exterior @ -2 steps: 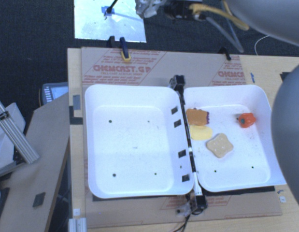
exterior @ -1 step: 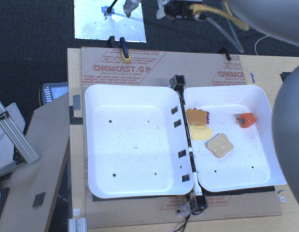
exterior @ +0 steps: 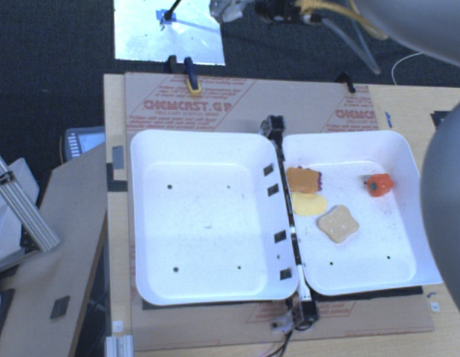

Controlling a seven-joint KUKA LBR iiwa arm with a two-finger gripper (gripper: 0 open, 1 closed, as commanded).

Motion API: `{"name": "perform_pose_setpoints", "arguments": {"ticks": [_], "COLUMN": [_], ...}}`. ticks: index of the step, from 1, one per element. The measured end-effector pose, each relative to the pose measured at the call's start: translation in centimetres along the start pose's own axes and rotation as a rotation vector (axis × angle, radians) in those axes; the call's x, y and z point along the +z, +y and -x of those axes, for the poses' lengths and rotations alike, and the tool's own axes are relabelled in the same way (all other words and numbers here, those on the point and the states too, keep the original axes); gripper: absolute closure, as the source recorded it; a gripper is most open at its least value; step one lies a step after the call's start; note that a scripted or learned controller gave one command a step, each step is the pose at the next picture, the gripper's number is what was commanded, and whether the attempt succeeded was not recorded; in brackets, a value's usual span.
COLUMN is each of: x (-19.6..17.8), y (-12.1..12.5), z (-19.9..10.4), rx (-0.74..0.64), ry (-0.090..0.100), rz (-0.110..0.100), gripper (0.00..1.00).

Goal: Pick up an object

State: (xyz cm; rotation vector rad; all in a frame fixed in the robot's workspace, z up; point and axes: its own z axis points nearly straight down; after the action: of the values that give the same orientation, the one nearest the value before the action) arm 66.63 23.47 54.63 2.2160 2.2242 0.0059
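Nearest you, two shallow white bins sit side by side on a brown board, joined along their inner walls by a row of dark clips (exterior: 280, 236). The left bin (exterior: 140, 199) shows you its bare white floor with a few small dark dots. The right bin (exterior: 408, 259) holds four pieces, all in its upper half: a pale toast-shaped slice (exterior: 338, 224) lies closest to you, with a flat yellow piece (exterior: 310, 204) just beside it toward the dividing wall. Beyond the yellow piece, touching or slightly overlapping it, you see an orange-brown block (exterior: 303, 180) with a purple edge on its right side, tight against the inner wall. Well apart from these, toward the bin's right wall, rests a small red-orange piece (exterior: 377, 184) with a greenish tip. Behind the bins, the board (exterior: 215, 103) carries red print reading "CHEMCAST G P", repeated in part at the right, and a yellow clamp (exterior: 192, 86) grips its far edge. Farthest away, the gripper (exterior: 231, 4) hangs at the top of the view above the dark floor, well clear of both bins; you cannot tell whether it is released or clenched.
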Motion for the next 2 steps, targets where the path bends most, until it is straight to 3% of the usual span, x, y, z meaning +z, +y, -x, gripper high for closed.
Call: {"name": "perform_pose_setpoints", "arguments": {"ticks": [1, 2], "x": [0.0, -1.1], "y": [0.0, 0.0], "z": [0.0, -0.1], "rx": [-0.001, -0.004], "ry": [0.000, 0.001], "rz": [-0.001, 0.002], "gripper": [0.00, 1.00]}}
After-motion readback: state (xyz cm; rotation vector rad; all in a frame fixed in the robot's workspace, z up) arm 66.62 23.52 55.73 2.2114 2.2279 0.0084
